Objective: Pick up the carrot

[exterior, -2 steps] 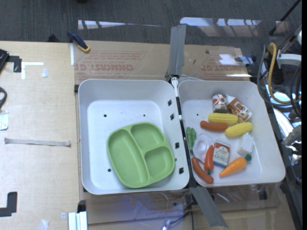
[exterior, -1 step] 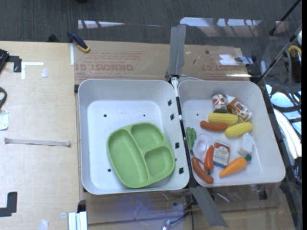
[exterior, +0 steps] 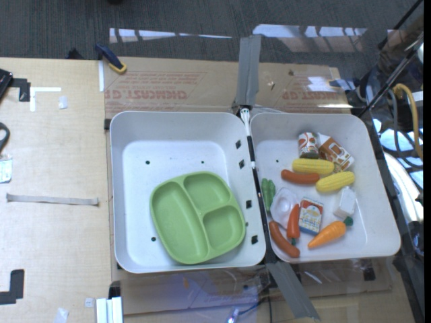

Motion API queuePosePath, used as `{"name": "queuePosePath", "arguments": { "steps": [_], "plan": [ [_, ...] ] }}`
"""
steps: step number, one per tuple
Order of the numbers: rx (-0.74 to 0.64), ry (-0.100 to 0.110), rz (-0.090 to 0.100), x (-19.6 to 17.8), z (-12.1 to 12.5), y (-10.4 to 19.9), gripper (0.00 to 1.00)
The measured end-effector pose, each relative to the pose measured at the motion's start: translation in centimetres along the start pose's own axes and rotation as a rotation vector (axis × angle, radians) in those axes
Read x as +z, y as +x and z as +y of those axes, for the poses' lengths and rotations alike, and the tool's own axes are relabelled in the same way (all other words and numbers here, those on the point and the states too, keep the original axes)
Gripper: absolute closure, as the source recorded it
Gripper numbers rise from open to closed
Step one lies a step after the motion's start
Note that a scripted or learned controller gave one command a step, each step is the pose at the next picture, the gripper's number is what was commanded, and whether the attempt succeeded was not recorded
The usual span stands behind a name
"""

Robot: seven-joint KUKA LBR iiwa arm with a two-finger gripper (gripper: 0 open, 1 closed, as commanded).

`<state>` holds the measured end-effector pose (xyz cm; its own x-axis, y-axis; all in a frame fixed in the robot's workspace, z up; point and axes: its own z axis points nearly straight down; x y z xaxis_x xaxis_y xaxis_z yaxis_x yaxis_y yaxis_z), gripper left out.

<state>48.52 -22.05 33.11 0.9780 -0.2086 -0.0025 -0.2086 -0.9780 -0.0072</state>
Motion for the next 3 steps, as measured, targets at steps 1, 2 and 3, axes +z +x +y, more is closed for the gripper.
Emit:
{"name": "queuePosePath", "arguments": {
  "steps": [1, 2, 3],
  "plan": [
    [-0.002, 0.007, -0.002, -0.8, -0.3, 0.1, 1.00],
    [-0.002, 0.007, -0.002, -0.8, -0.2, 0.1, 0.00],
    [-0.006, 0.000, -0.002, 3.5, 0.1, -0.1, 0.00]
  ]
}}
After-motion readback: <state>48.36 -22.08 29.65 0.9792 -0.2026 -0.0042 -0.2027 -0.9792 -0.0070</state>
